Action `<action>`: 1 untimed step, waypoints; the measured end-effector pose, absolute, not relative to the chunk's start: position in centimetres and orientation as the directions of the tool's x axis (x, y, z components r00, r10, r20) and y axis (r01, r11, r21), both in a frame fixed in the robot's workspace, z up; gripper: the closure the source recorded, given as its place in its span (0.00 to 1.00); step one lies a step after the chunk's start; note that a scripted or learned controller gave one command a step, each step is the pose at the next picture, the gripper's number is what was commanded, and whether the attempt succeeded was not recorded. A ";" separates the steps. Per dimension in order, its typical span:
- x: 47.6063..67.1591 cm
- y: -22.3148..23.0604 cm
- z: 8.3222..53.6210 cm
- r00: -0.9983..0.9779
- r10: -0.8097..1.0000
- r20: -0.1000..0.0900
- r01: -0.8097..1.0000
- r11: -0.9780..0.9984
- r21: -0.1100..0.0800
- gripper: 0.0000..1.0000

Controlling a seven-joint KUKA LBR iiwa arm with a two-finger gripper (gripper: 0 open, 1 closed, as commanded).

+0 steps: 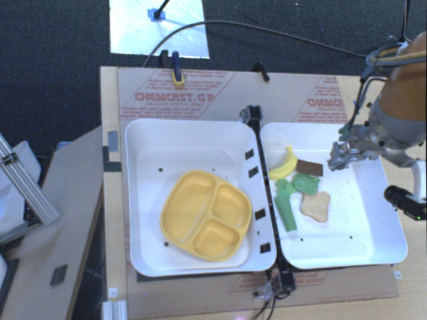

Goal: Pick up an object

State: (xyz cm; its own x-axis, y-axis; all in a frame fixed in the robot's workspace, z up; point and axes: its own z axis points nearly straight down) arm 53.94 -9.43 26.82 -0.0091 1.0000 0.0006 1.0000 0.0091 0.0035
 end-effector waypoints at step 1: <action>55.2 -4.0 26.0 -0.009 1.000 0.001 1.000 0.009 0.002 1.00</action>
State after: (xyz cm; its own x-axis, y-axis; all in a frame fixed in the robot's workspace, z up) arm 55.18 -3.97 25.98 -0.0094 1.0000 0.0008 1.0000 0.0094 0.0024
